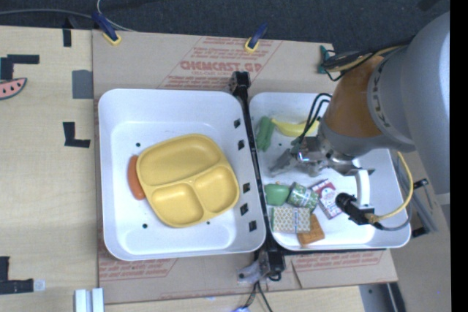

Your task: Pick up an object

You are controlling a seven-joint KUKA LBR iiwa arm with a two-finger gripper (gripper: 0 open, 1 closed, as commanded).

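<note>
My gripper (296,157) sits low in the right bin (387,230); can't tell its state from this angle. Nearest candidate is the green pepper (264,134), just to the upper left of it, long axis roughly along the divider, tip pointing down-frame. 1 yellow banana (291,128) lies beside it. Left bin (117,120) has the yellow tray (186,179), well apart.

Small objects (300,204) clustered in right bin (380,234)

Yellow tray (187,179), possibly orange carrot (135,179)
</note>
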